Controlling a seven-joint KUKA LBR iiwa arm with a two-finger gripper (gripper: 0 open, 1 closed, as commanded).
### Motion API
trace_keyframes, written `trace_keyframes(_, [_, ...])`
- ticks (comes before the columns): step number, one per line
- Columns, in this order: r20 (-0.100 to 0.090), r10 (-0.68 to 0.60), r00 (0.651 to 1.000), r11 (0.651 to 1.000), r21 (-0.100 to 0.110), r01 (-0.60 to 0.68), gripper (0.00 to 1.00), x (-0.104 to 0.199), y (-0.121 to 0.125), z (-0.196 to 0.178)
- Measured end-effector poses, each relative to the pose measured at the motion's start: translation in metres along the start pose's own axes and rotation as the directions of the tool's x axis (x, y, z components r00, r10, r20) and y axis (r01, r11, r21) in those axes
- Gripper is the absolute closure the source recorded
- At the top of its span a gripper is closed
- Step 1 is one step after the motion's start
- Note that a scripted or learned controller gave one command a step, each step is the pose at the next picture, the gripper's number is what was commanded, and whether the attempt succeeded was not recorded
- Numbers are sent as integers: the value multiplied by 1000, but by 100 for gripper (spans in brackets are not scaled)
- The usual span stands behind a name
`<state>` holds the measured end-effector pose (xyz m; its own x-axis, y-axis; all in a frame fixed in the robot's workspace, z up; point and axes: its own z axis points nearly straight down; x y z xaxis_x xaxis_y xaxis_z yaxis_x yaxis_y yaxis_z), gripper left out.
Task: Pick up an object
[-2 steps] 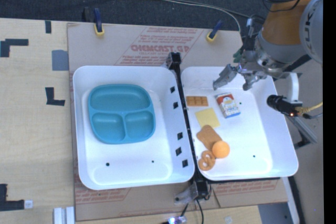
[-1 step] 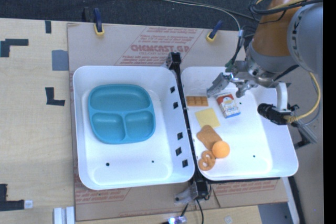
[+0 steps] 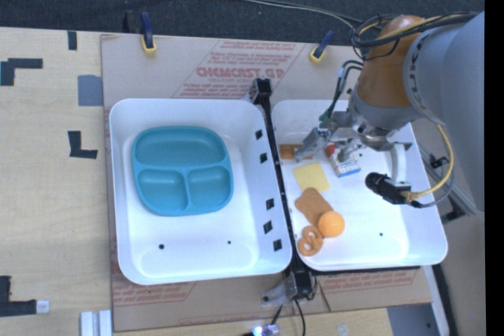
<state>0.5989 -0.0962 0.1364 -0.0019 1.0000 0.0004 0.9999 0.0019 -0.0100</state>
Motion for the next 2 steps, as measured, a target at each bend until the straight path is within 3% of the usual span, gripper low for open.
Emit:
trace_keyframes(1, [0,0,1000,1000,-5,0,0,1,0,54])
trace_keyframes(2, [2,0,1000,1000,-8,0,100,0,1,42])
